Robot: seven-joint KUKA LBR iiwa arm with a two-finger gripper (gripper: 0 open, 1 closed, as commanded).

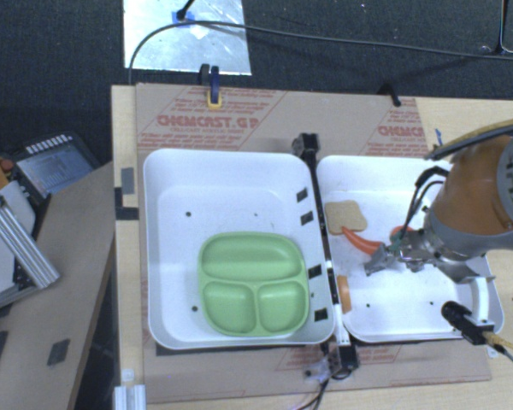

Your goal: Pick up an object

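- Toward the middle of the right-hand shallow white bin [385,171] lies a slim orange-red strip, perhaps a toy carrot or pepper [360,240], its long axis running from upper left down to lower right.
- Its lower right end reaches the tip of the grey two-finger gripper [378,261], which sits just below and to the right of it; whether the two touch is too fine to tell.
- A second reddish bit shows by the gripper's body a little further right, but I cannot say if it belongs to the same thing.
- I cannot tell the gripper's state: its tip is a blurred grey wedge pointing left, and nothing can be seen held in it.
- Judged from this, the move turns on a short travel up and to the left, with the tip turned so that it closes across the strip's narrow width and not along its length.
- Just above the strip, touching or nearly so, lies a flat tan piece shaped like a slice of toast [345,216]; it is the nearest thing that a grasp could catch by mistake.
- A small orange object [344,295] lies against the bin's left wall, below the strip and well left of the gripper.
- In the left-hand white bin [179,178] rests a pale green plastic plate with three compartments [253,282], well apart from the arm.
- Both bins sit on a sheet of printed cardboard [265,118] on the bench.
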